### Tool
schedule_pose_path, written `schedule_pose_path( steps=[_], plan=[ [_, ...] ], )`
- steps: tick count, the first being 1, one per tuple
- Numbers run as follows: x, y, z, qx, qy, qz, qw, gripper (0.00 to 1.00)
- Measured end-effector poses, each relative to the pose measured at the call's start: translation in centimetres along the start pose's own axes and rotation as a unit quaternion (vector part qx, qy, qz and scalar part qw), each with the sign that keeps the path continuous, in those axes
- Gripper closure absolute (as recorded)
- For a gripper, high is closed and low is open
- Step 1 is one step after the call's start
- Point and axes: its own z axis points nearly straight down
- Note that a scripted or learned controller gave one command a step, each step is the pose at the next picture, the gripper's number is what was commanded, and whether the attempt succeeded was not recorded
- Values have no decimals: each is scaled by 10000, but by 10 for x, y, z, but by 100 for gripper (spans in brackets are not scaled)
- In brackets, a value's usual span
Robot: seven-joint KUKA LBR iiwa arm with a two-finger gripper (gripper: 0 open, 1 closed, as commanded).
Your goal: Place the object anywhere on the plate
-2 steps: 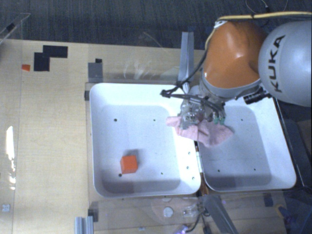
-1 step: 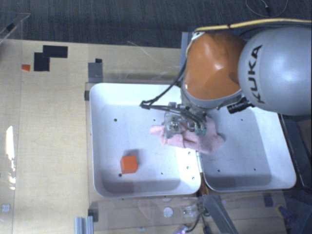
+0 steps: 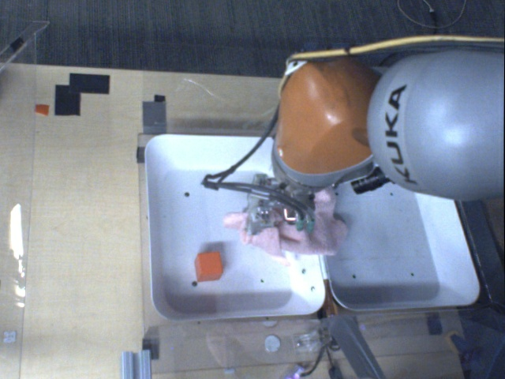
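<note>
Pale wooden counter [image 3: 79, 235] carried two shallow white bins. Nearest, a small orange block [image 3: 209, 266] lay on the floor of the left white bin [image 3: 170, 212], untouched. Beyond it, the end effector [image 3: 276, 215] hung over a crumpled pink cloth [image 3: 316, 235] by the bins' divide; whether it gripped anything I could not tell. No plate was identifiable, so placing seemingly remained undone.
</note>
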Motion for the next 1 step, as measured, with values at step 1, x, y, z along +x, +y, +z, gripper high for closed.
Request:
schedule_pose_path(
  steps=[1],
  plan=[
    [27,43,4,-1,10,7,10000,100]
  ],
)
